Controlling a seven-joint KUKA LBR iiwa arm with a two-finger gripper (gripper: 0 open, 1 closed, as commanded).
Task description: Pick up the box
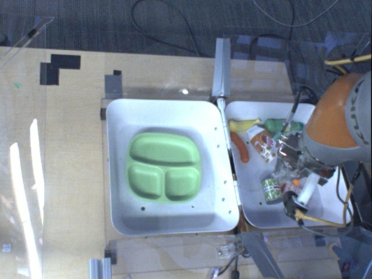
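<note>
Reaching in from the right, the grey arm with orange band [334, 121] hangs over the right white bin [251, 211]; tool [289, 163] aperture cannot be determined. Small white-and-red printed box [263, 142] lies in that bin, beside an orange sausage-shaped toy [240, 146]. Left white bin [116, 156] holds a green compartment tray [164, 166].

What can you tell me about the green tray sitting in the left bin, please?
The green tray is a pale green, rounded-rectangle dish that looks like moulded plastic. It has three compartments: one long one across the far side and two smaller ones side by side nearer the camera. It lies flat and upright on the floor of the left bin, roughly centred, apart from the bin's walls. Its compartments hold nothing that I can see, and nothing else touches it.
</note>
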